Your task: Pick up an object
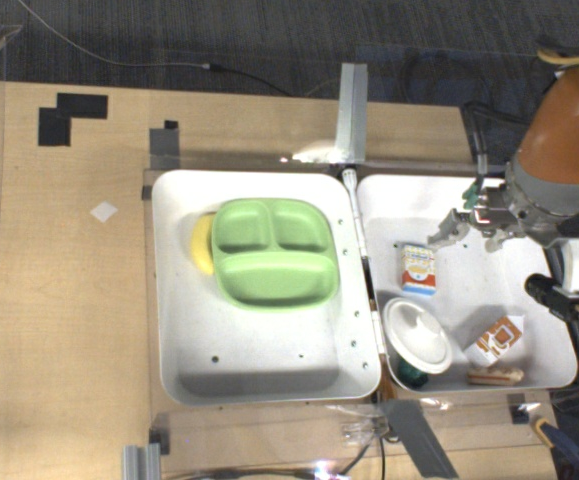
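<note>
My gripper (466, 238) hangs over the back part of the right bin (529, 278), open, with nothing between its fingers. Just left of and below it lies a small white, orange and blue carton (419, 268). A white bowl (418, 334) rests upside down near the bin's front left, partly over a dark green cup (405, 372). A brown and white packet (497, 338) and a brown stick (494, 376) lie at the front right. The arm's orange band (564, 138) rises at the right edge.
The left bin (259, 358) holds a green divided plate (272, 252) with a yellow banana (200, 245) poking out from under its left side. A metal post (352, 113) stands behind the divider between the bins.
</note>
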Action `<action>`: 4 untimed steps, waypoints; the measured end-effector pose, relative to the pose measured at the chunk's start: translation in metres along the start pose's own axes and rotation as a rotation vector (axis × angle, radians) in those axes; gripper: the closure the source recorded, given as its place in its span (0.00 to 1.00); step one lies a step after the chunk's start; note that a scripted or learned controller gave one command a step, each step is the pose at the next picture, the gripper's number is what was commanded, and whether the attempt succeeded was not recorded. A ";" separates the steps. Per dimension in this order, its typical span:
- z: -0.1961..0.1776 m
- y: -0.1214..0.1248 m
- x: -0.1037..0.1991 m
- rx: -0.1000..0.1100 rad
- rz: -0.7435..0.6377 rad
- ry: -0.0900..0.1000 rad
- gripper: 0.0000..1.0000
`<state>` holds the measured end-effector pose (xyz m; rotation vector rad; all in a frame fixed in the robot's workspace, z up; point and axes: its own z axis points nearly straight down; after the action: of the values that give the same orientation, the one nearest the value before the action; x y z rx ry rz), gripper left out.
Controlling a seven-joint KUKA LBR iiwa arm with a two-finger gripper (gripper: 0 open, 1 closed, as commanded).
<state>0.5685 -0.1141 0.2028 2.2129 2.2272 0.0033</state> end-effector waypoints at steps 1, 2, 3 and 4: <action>0.079 0.040 -0.006 0.000 -0.055 -0.001 0.00; 0.115 0.030 0.020 -0.006 -0.127 -0.001 0.00; 0.115 0.028 0.020 -0.006 -0.133 -0.001 0.00; 0.102 0.030 0.019 -0.013 -0.133 -0.004 1.00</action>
<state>0.5987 -0.0954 0.1006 2.0527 2.3599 0.0138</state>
